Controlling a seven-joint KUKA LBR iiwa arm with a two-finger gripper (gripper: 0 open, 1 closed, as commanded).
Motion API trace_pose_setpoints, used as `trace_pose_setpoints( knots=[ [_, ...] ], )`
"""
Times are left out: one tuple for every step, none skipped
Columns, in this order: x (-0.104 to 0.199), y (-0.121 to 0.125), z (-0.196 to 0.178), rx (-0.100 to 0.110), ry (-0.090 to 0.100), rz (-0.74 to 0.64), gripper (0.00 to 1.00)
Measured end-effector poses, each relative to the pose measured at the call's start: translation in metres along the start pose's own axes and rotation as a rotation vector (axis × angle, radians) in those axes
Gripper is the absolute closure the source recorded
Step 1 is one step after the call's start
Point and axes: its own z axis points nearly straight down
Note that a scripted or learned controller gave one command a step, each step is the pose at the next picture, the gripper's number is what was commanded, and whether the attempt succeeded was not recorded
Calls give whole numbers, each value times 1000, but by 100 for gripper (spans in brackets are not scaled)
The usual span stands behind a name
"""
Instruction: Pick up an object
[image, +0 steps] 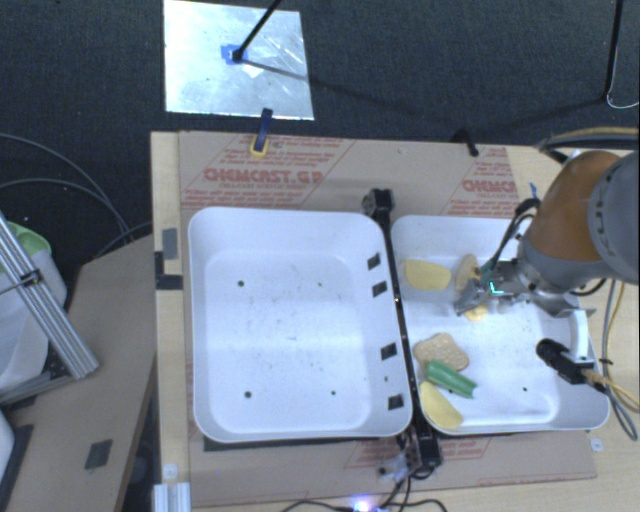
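Claw (472, 300) low in right bin (520, 405), state unclear; yellow piece (427, 275) beside it, cracker (441, 350), green piece (450, 379) nearer front.

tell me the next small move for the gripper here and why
Probably a short push straight down and then close. The gripper sits low in the right bin, right over a small yellow piece beside a tan round piece, and nothing shows between its tips yet. The cracker and green piece lie farther off.
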Motion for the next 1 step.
trace_pose_setpoints(
  knots=[
    [0, 1, -11, -2, 0, 0, 100]
  ],
)
